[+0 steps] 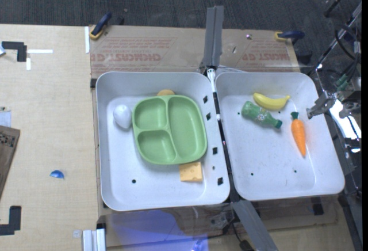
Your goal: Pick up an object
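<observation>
In the right bin (270,183) a yellow banana (271,101) lies at the back, touching a green bottle (260,114) that lies on its side just in front of it. An orange carrot (298,135) with a green top lies to their right. The left bin (112,186) holds a green divided plate (170,128), a white egg-shaped object (122,116) at its left, a yellow cheese wedge (191,172) at its front and a small yellow-orange item (165,93) behind it. My gripper (319,108) hangs at the right bin's right rim, apart from the carrot, with nothing seen in it.
A grey divider bar (214,37) runs back from between the bins over a cardboard sheet (149,48). Blue clamps (101,23) hold the sheet's corners. Cables and metal frame parts (345,71) crowd the right side. Wooden bench (40,129) lies to the left.
</observation>
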`<state>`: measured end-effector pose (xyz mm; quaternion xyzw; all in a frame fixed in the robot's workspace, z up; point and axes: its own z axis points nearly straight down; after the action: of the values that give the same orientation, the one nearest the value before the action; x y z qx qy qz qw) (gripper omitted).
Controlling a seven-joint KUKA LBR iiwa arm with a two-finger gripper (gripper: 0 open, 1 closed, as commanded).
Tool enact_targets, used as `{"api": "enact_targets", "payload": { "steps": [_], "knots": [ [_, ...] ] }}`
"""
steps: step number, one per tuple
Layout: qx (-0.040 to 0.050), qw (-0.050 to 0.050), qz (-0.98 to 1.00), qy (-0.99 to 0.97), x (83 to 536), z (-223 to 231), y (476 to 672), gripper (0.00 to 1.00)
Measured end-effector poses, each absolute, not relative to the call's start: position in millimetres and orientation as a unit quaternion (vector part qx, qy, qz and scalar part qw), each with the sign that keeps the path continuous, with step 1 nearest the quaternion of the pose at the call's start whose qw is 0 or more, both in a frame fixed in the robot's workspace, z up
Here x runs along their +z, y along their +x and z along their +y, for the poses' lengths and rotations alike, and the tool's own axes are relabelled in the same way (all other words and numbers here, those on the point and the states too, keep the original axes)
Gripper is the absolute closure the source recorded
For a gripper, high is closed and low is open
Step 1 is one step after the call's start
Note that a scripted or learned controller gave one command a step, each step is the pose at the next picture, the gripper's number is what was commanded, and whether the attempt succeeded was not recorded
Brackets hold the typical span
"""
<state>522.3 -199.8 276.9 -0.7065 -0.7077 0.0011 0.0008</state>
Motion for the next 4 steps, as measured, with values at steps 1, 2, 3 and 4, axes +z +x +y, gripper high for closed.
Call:
{"api": "enact_targets", "payload": {
  "steps": [1,2,3,4],
  "knots": [
    [0.0012,0.0,-0.668,-0.744,350,-197,559.8,0.0],
    [0.0009,0.001,-0.76,-0.65,277,-217,555.1,0.0],
    [0.0005,0.0,-0.776,-0.631,125,-222,578.8,0.0],
    [-0.0014,0.003,-0.794,-0.608,91,-218,556.9,0.0]
  ]
}}
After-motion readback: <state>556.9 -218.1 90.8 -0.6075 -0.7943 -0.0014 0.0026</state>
